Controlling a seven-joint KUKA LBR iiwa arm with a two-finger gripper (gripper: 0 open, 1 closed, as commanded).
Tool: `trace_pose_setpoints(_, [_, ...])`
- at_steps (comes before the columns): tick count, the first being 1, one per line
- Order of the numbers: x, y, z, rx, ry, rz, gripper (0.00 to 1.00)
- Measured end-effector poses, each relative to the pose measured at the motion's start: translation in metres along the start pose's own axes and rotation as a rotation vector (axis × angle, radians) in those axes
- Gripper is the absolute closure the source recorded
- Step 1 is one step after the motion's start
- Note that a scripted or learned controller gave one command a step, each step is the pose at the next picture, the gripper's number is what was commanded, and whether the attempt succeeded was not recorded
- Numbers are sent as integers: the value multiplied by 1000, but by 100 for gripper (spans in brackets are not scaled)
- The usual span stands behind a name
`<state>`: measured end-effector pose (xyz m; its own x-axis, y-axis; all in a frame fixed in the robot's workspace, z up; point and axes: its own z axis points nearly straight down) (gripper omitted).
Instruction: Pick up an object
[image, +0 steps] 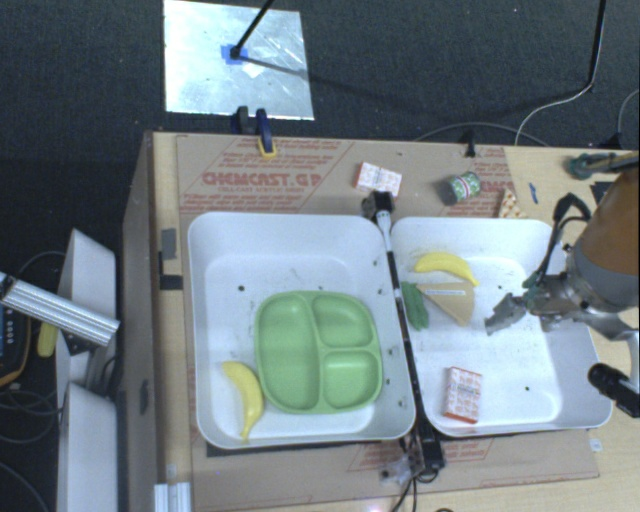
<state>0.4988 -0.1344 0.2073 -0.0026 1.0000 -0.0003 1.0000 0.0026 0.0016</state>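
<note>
The right bin (520, 400) holds a yellow banana (446, 266) near its back, a pale wedge-shaped piece (452, 299) below it, a green item (414, 305) against the left wall, and a small red-and-white box (462, 393) near the front. My gripper (503, 314) hangs over the middle of this bin, just right of the wedge, pointing left. Nothing shows between its fingers. In the left bin (230, 250) lie a green divided plate (320, 350) and a second banana (245, 395) at the plate's lower left.
The arm (600, 270) comes in from the right over the right bin's edge. On the cardboard behind the bins sit a small card (378, 179), a green can (463, 187) and a blue clamp (262, 130). A divider rail (398, 310) separates the bins.
</note>
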Motion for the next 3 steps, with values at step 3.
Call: trace_pose_setpoints(3, [-53,45,122,-2,-3,3,0])
